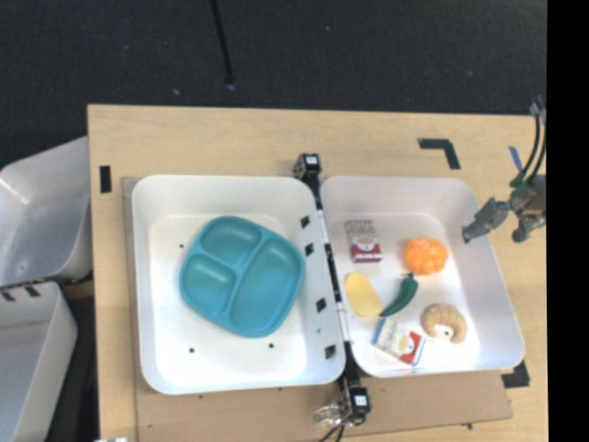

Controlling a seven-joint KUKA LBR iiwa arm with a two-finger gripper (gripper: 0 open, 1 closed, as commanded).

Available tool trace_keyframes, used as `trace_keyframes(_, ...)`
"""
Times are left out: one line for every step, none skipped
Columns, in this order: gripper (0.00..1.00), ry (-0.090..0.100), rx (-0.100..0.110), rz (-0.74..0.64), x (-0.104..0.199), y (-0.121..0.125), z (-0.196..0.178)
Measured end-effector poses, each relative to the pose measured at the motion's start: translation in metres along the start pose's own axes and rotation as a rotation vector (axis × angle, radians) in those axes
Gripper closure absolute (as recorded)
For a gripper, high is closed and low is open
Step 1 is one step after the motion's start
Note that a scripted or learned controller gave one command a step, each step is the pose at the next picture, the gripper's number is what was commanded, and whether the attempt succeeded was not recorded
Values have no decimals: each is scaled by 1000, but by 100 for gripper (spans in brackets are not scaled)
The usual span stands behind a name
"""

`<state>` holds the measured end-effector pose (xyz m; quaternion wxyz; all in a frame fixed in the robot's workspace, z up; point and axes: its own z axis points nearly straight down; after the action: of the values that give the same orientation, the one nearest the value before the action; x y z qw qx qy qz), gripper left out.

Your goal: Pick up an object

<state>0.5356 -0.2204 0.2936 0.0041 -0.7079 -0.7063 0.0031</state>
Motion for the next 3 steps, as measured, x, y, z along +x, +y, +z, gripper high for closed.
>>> trace_keyframes(0, -3, -11, -4, 1, 2, -6)
trace_keyframes(0, -3, -9, -2, -2, -3, 37)
trace_keyframes(0, -2, -8, -1, -6, 7, 88)
